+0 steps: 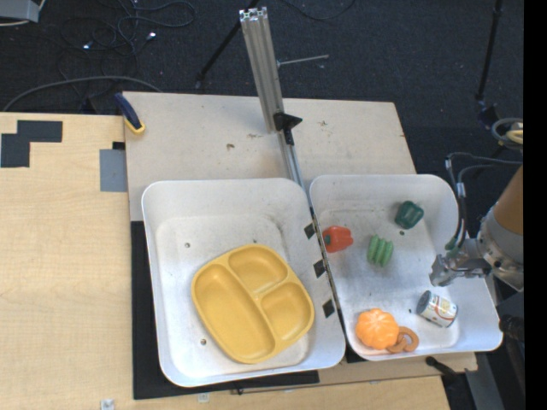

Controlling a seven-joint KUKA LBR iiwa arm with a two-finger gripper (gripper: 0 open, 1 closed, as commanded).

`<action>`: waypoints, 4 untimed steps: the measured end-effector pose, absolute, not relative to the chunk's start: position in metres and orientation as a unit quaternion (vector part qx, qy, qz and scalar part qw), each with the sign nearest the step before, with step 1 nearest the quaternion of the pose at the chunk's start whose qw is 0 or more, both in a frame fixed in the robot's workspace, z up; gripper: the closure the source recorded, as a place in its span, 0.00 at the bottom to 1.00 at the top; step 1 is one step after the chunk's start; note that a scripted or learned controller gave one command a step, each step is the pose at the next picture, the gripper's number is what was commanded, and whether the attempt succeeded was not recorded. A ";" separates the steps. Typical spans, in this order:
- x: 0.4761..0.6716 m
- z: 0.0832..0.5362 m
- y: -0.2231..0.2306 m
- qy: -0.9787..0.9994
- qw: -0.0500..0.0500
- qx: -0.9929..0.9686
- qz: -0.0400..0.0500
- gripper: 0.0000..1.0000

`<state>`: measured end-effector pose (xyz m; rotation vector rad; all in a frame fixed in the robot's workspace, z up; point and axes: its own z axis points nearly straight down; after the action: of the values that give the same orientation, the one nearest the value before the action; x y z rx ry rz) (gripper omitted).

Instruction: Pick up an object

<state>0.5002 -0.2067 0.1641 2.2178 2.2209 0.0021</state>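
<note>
Camera view: my jaws (446, 269) low at right bin (376, 190) right edge, just above small can (437, 308); spread or pressed together, cannot tell.

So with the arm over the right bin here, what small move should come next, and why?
Probably a short move down and toward the near rim, onto the small can. The tool sits at the right bin's right side with nothing seen in it, and the can lies just below it, apart from the orange fruit.

Pale bench (342, 135) bears two white bins side by side: left bin (162, 229), right bin (474, 331).
</note>
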 end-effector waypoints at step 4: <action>0.500 0.223 -0.055 0.709 -0.002 0.705 0.000 1.00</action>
<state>0.5001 -0.0546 0.2235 2.2197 2.2301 -0.0007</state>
